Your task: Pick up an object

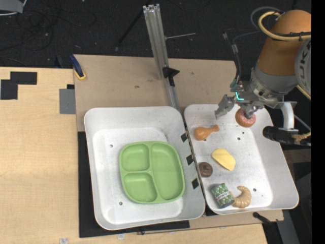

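So the arm (282,50) is reaching in from the right, and its gripper (234,107) is hovering over the far end of the right bin (277,187). The fingers look spread apart; one grey finger (223,107) angles down to the left, and the other side sits right by a pink donut (246,117). I honestly can't tell if the donut is actually pinched between them or just lying in the bin underneath, it's right up against the gripper either way.

Rest of the right bin: an orange chicken drumstick toy (205,132) just left of the gripper, near the bin's left wall. Nearer than that is a yellow lemon-looking piece (224,159) around the middle, with a small brown round thing (205,169) just to its left. At the near end there's a green patterned item (221,195) touching a tan croissant (242,197) on its right.

The left bin (101,131) has a green divided plate (151,172) lying flat in it, three compartments. A metal post (158,44) stands at the far side between the two bins.
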`<state>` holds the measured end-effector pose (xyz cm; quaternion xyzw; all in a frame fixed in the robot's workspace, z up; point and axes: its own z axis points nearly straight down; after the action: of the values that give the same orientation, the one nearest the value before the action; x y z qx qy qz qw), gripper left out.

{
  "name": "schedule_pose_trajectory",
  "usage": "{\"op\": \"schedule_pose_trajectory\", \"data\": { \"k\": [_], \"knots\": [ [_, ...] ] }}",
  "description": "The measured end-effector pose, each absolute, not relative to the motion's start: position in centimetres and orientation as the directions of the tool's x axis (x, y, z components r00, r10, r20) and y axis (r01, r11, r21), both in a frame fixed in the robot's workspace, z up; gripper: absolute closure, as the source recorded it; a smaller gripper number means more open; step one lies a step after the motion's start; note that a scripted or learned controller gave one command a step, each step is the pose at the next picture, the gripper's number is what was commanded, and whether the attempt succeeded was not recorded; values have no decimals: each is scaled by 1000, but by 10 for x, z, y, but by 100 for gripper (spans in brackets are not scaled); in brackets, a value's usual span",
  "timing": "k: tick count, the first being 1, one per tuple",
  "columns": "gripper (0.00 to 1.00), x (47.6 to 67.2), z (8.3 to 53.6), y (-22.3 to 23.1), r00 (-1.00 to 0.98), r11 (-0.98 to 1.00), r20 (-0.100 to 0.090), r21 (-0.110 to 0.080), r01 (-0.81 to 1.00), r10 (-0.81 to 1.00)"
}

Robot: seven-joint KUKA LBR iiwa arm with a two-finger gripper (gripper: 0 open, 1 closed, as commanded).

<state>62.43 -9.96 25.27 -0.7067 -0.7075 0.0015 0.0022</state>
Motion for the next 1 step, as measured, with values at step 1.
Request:
{"op": "schedule_pose_trajectory", "data": {
  "k": [1],
  "knots": [
    [0,625,254,-100,-1,1,1,-3,1000,1000]
  ]
}}
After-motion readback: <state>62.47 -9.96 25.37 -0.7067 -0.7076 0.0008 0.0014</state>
